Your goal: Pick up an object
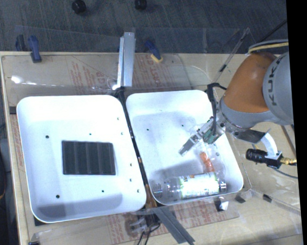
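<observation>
Clear plastic bottle with green label (197, 186) lies left-right along right white bin's (157, 101) near wall, nearer than my gripper (189, 144); finger state: cannot tell.

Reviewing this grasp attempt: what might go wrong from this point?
1. The gripper sits above bare floor in the right bin, apart from the bottle and the orange item; closing here would likely catch nothing.
2. The bottle lies along the bin's near wall, so a descent there may hit the rim.
3. The bottle looks clear and round; it may roll or slip from the grip.
</observation>
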Action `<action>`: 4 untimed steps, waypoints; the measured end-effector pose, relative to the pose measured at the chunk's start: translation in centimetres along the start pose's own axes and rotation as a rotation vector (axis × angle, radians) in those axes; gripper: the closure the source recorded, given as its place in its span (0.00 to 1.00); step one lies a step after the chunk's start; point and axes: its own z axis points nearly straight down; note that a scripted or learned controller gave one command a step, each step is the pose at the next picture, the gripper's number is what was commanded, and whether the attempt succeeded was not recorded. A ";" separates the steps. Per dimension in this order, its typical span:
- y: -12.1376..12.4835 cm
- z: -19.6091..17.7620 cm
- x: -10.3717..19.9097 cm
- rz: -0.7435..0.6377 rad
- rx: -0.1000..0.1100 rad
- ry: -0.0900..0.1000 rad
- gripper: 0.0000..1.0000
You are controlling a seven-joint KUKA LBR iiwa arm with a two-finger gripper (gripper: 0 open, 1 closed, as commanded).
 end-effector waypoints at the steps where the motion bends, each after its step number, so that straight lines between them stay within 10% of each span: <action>1: 0.0 6.5 0.2 -0.004 0.000 0.000 0.00; 2: 0.1 5.5 0.2 -0.008 0.000 -0.001 1.00; 3: 0.1 5.5 0.2 -0.008 0.000 -0.001 0.00; 4: -3.0 -3.4 1.7 -0.051 -0.003 -0.004 0.00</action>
